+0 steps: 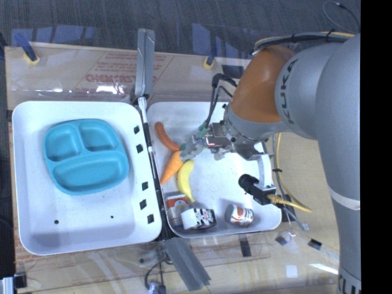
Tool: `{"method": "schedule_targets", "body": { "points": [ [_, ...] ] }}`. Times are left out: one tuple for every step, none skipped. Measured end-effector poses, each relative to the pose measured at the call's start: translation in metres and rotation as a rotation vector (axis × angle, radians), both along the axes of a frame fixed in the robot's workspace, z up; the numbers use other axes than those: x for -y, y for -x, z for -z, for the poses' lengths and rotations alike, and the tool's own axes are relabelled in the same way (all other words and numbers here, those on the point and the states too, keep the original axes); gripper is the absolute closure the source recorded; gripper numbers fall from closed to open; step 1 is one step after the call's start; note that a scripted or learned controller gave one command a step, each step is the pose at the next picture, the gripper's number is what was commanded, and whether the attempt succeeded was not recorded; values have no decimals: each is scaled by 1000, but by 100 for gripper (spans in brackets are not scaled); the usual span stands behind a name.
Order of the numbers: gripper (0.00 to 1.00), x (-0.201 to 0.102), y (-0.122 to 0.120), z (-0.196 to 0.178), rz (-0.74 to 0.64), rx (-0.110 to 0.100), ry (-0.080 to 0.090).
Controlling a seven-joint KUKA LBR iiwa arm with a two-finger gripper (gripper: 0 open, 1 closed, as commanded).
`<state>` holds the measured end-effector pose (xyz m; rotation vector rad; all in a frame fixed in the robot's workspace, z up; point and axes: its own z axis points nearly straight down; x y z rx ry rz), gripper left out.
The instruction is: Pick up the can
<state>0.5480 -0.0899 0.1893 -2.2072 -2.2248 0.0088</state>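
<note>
Leftmost on the bench, the left bin [24, 164] carries a blue divided plate [86, 154]. Across the divider, in the right bin [184, 112], a sausage [166, 136], carrot [172, 166] and banana [185, 179] lie just beside the jaws [197, 143], whose spread cannot be told, while the can [239, 214] lies on its side at the near wall, well apart. Closing there would likely catch the carrot or banana, and the can may roll when nudged.

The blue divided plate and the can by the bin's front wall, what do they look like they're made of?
Blue divided plate: probably moulded plastic, matte, one even colour with soft rounded ridges. Can: likely thin metal, glossy, with a printed red and white label; it is too small to be sure.
</note>
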Motion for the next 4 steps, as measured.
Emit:
{"method": "schedule_targets", "body": {
  "points": [
    [100, 0, 0, -7, -6, -6, 0],
    [100, 66, 72, 33, -159, 3, -2],
    [0, 66, 72, 33, -159, 3, -2],
    [0, 111, 72, 74, -213, 2, -4]
  ]
}}
